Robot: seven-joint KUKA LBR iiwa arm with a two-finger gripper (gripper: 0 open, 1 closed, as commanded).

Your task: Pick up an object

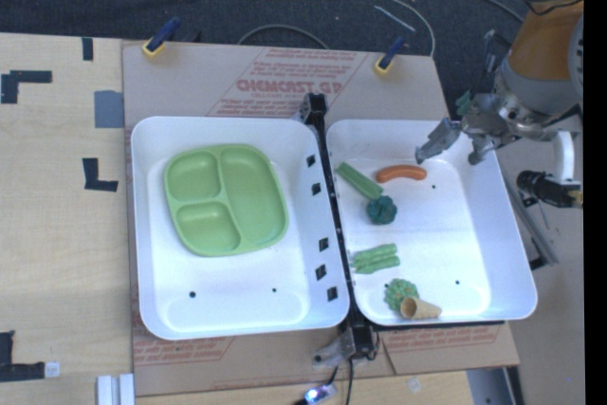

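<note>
Two white bins side by side on the desk, arm in from the right — hand (455, 142) over the upper right part of the right bin (493, 242).

We see the hand's two fingers (432, 147) spread apart with nothing between them, the nearer fingertip just above the orange sausage (401, 174), which lies flat near the bin's top. Left of the sausage we note a green stick (358, 180) lying at a slant, its lower end touching a dark green broccoli piece (382, 211). Lower down we log a light green bean pod bundle (375, 258), and near the bottom edge a leafy green piece (399, 292) touching a tan cone (420, 307). The left bin (156, 232) holds a green divided plate (226, 199) — three compartments, lying flat.
</note>
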